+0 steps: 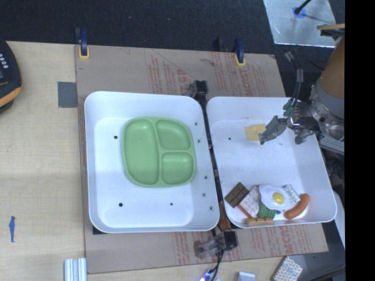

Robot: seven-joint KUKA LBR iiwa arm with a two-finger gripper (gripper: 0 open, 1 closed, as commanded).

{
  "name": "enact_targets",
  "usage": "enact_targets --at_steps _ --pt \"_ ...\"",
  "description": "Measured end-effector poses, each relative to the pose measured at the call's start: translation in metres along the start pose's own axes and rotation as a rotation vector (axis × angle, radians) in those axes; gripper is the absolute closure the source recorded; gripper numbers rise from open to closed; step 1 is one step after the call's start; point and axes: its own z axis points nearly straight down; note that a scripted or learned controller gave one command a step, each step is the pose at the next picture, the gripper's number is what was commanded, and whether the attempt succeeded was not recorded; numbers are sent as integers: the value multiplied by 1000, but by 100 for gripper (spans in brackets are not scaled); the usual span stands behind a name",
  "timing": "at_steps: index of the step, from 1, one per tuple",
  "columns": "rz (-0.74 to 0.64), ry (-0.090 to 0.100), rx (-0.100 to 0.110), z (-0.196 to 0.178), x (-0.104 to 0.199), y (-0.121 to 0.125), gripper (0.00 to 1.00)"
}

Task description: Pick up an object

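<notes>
The end effector (288, 131) hangs over the far part of the right bin (304, 174), its two fingers spread wide with nothing between them. The nearest thing is the pale yellow cheese slice (254, 133), just beside its left fingertip and level with it, lying flat. The fried egg (275, 198), sausage (296, 206) and chocolate bar (236, 194) lie well apart, toward the bin's near wall. Judged from this, a short shift leftward suits the grasp.
</notes>
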Motion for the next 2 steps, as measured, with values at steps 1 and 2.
enact_targets --at_steps 1,2 --pt "-4 -3 1 121 -19 86 0" --pt "-1 -2 1 186 -51 126 0"
